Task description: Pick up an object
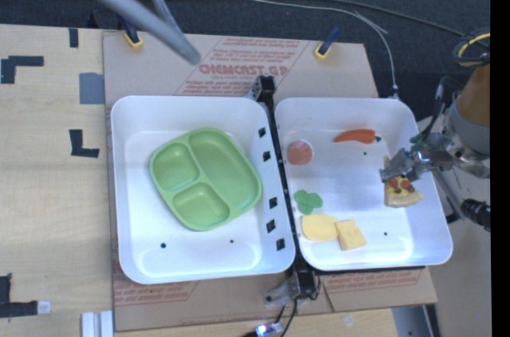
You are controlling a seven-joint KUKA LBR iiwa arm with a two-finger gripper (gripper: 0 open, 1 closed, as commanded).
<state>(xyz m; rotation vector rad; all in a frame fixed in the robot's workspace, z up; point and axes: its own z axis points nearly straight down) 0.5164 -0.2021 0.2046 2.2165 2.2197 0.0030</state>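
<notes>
The gripper (396, 168) sits at the right bin's (358, 260) right edge over the pizza slice (401, 192) — finger state unclear — a graze could nudge it away.

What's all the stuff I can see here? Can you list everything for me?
White bins: 2, white, side by side on the bench.
Divided plate: 1, green, in the left bin.
Chilli-shaped toy: 1, orange-red, upper part of the right bin.
Round piece: 1, pinkish, right bin near the divider.
Leafy piece: 1, green, right bin, below the round piece.
Flat pieces: 2, yellow, near edge of the right bin, side by side.
Pizza-slice toy: 1, yellow with red spots, right side of the right bin.
Gripper: 1, grey, just above the pizza-slice toy; whether it grips is unclear.
</notes>
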